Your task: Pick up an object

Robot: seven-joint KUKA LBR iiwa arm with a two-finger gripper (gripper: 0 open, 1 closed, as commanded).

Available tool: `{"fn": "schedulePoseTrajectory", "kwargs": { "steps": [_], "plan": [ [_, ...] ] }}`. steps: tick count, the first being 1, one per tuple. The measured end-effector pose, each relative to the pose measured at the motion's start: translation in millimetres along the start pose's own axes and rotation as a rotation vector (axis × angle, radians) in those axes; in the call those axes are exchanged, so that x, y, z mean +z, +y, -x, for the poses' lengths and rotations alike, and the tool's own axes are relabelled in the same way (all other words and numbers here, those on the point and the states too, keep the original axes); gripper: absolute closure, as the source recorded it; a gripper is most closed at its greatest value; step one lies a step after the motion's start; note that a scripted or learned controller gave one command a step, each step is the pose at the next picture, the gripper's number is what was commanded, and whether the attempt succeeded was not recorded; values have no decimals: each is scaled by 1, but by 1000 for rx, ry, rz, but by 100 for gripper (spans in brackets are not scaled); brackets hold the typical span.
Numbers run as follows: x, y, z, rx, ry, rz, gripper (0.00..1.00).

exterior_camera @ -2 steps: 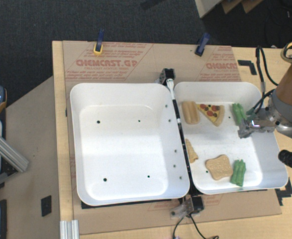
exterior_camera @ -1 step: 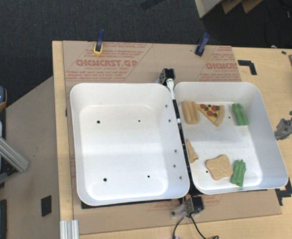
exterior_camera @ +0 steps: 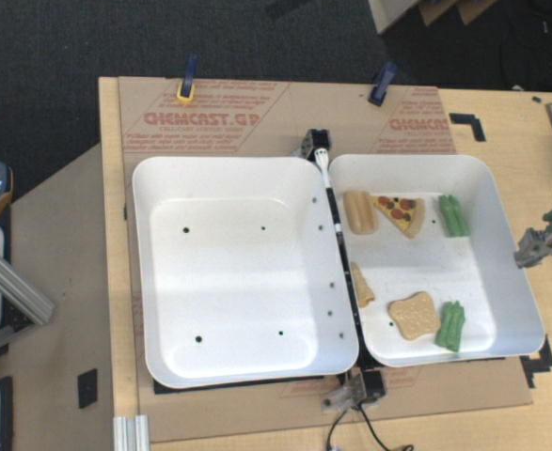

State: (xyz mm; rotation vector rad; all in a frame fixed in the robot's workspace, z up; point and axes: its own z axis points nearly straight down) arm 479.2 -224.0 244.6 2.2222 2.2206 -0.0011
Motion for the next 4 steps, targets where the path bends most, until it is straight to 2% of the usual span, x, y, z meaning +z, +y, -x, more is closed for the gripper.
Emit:
{"fn": "schedulePoseTrajectory", "kwargs": {
  "steps": [1,2,3,4],
  "plan": [
    [-92,1,1,-2,-5,12,100],
    [-196,1,1,-2,-7,15,100],
    [-298,1,-53,-8,-4,16,100],
    [-291,0,-51,-1,-1,2,0]
  ]
}}
